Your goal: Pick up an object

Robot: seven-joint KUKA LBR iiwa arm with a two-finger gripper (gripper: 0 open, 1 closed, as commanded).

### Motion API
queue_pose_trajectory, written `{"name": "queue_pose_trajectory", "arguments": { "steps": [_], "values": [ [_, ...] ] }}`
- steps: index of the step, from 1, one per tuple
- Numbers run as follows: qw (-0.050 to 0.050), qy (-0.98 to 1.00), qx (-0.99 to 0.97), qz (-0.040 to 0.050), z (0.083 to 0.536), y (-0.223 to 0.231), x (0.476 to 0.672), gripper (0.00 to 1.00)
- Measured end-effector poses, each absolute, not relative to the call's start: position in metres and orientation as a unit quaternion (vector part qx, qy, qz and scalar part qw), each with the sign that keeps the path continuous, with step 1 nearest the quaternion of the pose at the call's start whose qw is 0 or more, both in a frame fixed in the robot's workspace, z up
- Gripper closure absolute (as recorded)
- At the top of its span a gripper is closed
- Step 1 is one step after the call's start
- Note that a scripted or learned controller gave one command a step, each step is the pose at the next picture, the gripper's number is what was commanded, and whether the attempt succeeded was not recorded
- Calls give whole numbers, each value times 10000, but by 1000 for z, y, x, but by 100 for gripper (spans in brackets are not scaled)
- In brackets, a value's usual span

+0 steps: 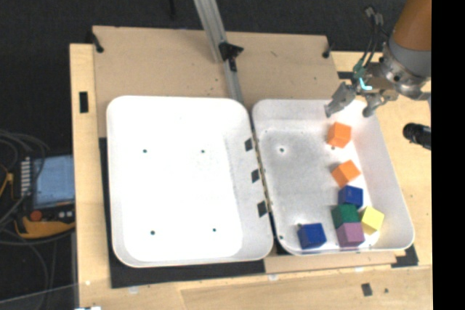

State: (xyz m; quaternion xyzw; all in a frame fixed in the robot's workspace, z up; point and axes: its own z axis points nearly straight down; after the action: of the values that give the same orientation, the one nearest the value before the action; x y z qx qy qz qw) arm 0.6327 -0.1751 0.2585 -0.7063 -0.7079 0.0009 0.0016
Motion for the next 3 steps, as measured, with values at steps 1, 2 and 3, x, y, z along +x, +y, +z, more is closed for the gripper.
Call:
{"name": "queue_pose_trajectory", "arguments": {
  "steps": [1, 2, 3],
  "values": [
    [-10, -7086, -7056, 6, 262, -176, 633, 0],
    [1, -7079, -7063, 18, 218, -172, 631, 0],
    [3, -7066, -7076, 20, 176, -176, 628, 0]
  ]
}}
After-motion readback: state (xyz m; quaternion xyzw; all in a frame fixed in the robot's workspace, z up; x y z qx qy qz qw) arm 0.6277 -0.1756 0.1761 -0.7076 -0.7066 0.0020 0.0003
